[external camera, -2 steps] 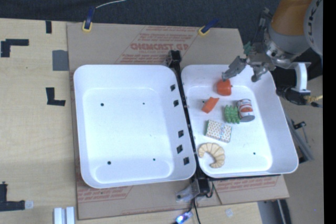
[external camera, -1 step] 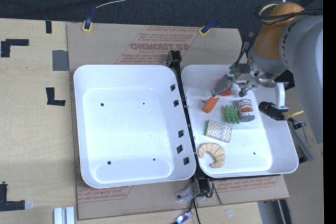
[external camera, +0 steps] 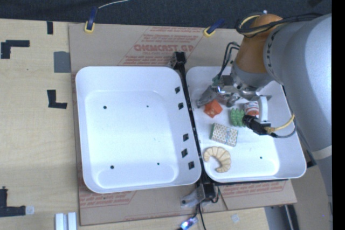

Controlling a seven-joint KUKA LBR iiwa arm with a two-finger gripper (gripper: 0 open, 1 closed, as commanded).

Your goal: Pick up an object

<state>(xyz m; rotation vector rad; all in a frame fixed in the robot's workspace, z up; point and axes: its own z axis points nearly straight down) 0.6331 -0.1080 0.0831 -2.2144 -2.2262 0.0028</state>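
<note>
We see our gripper (external camera: 215, 95) low in the right bin (external camera: 269, 167), fingers spread wide just above the orange block (external camera: 213, 110), gripping nothing; the croissant (external camera: 218, 158) lies apart.

croissant (external camera: 217, 158) in right bin (external camera: 269, 167)

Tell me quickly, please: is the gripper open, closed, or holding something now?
Gripper: open, holding nothing; it is low in the right bin, just above the orange object.
</note>
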